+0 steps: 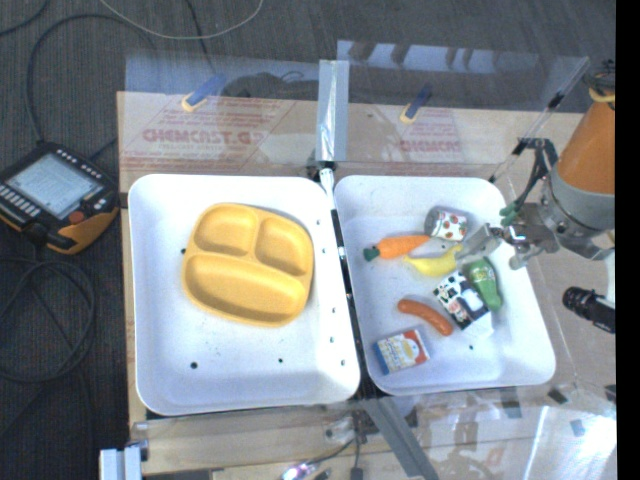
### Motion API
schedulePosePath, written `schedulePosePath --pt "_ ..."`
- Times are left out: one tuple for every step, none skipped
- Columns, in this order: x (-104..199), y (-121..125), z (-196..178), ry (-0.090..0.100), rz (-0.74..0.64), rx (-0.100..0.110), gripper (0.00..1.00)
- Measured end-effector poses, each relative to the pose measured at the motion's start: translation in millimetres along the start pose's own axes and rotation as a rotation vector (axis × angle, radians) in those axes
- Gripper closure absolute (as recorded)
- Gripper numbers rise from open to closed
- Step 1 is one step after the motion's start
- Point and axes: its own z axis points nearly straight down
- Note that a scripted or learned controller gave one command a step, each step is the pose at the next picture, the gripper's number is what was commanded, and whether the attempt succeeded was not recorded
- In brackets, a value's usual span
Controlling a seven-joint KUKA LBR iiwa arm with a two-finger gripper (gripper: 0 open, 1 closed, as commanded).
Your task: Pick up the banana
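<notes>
While fingers (487,238) hover, grip unclear, banana (436,262) lies just left, beside carrot (403,247).

yellow tray (248,263), carrot (405,247), sausage (425,316), pendant (55,203)

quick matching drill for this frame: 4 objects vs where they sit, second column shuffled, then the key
Things:
1. tray
2. carrot
3. sausage
4. carton

Places:
A. right bin, nearest its front edge
B. left bin, near its middle
C. right bin, just behind the banana
D. right bin, between the banana and the carton

Pairs: 1-B, 2-C, 3-D, 4-A
</notes>
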Motion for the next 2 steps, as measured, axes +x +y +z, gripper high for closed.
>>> schedulePosePath --pt "-8.6 44.4 106.5 -0.001 -0.014 -0.014 0.0" --pt "-16.8 88.4 129.3 0.0 -0.391 -0.018 0.0"
